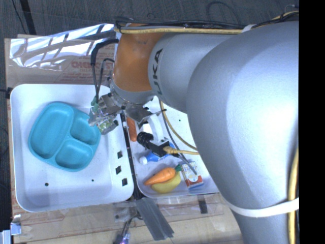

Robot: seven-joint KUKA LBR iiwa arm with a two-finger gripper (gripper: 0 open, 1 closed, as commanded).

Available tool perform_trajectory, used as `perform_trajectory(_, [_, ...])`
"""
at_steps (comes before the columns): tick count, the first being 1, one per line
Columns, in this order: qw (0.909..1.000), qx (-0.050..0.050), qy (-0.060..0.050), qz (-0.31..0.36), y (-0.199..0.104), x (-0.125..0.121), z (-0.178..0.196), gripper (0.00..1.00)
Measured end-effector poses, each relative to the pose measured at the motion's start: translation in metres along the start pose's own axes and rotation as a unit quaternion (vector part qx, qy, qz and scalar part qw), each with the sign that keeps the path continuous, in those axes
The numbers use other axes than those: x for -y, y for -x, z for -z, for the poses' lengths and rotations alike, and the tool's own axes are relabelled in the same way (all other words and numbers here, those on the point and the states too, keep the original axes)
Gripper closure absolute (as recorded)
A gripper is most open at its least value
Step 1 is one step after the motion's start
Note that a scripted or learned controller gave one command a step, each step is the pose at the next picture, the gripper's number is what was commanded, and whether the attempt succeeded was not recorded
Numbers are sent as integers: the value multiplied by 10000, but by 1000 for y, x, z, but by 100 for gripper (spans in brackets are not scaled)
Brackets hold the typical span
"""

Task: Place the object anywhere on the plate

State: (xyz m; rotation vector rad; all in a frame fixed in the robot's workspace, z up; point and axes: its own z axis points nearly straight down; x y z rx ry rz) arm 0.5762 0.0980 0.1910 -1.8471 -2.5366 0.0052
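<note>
Now gripper (103, 117) hovers at blue plate's (63, 136) right edge.

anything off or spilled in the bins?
Nothing stands out. The blue plate lies flat in the left bin with nothing on it. The carrot, the yellow piece and a small carton sit clustered in the right bin, unspilled.
</note>
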Motion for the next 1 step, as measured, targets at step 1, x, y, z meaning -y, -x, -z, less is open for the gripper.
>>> perform_trajectory(1, [10000,1,1,-2,0,0,0,0])
